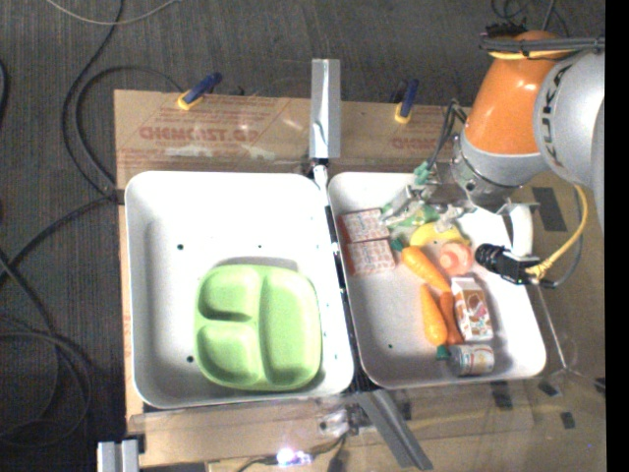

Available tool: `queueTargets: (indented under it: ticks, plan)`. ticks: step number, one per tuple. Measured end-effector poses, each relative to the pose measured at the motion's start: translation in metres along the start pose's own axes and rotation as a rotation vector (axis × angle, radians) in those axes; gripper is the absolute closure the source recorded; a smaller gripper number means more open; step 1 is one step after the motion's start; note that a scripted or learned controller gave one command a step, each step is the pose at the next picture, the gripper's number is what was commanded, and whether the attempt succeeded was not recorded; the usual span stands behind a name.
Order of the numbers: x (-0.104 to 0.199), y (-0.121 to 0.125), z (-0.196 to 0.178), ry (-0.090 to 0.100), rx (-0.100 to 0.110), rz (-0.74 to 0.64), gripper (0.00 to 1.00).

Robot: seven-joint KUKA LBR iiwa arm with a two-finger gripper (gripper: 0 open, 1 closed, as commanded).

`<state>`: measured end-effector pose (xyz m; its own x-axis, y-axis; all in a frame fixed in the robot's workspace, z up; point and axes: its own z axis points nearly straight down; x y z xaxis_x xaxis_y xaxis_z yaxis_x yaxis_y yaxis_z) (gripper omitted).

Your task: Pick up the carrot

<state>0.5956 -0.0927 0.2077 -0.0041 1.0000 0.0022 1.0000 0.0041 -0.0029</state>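
Observation:
Two orange carrots lie in the right bin [373, 337]. One carrot [424, 265] slants near the bin's middle, and a second carrot [432, 315] lies just below it, beside a small carton. My gripper [421, 201] hangs over the bin's far part, above and slightly left of the upper carrot, among green and yellow items. The arm's orange band and grey wrist cover much of it. I see nothing orange in the gripper.
A red patterned box [365, 242] lies at the right bin's left wall. A yellow item [433, 234] and a pink round item [455, 256] sit by the upper carrot. A juice carton [473, 309] and a can [473, 359] are near the front. The left bin holds a green divided plate [260, 327].

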Motion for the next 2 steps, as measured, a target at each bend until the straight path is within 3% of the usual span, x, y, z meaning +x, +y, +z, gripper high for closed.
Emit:
queueTargets:
  ticks: [1,2]
  plan:
    - [-0.0221,-0.0332,0.1102,-0.001,-0.002,-0.030,0.00]
    - [-0.0205,-0.0334,0.1024,0.004,0.001,-0.030,1.00]
